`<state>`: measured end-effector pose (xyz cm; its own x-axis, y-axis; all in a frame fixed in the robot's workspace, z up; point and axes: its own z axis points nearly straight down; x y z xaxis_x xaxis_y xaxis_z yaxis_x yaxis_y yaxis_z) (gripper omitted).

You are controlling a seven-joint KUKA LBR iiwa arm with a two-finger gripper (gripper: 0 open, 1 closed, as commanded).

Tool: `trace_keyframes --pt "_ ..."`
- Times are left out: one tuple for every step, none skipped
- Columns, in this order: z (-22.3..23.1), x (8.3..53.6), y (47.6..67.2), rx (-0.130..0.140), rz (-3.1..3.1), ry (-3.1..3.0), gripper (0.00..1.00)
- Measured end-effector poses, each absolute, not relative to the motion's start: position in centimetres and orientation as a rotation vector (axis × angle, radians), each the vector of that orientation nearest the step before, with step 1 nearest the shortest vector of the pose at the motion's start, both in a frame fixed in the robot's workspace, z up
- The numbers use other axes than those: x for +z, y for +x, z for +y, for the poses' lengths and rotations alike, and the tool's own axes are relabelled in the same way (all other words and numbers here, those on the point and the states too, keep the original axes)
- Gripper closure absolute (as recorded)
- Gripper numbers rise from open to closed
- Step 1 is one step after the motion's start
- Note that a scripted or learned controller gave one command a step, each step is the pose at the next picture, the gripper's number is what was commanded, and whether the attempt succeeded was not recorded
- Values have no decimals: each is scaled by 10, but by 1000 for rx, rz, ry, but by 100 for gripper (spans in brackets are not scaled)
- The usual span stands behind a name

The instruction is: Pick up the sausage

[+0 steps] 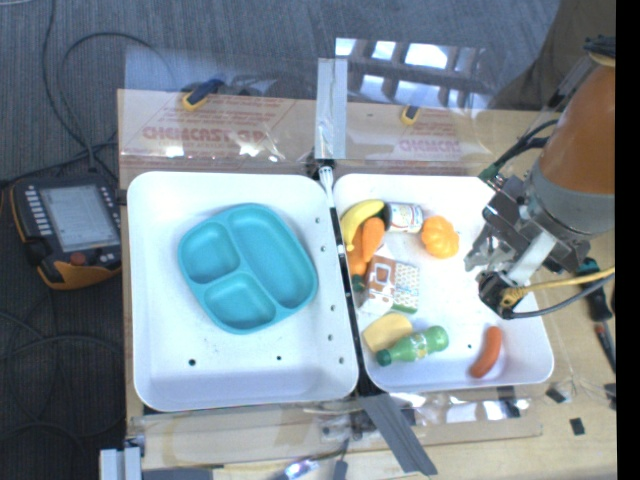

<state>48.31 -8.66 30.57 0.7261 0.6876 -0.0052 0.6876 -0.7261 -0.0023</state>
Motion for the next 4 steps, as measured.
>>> trace_keyframes --pt "-37 294 486 6 -747 -3050 100" --pt "-37 302 487 13 -750 -3050 100" --pt "-81 281 483 10 -768 -3046 100" --pt "-14 276 484 6 -322 -3126 100"
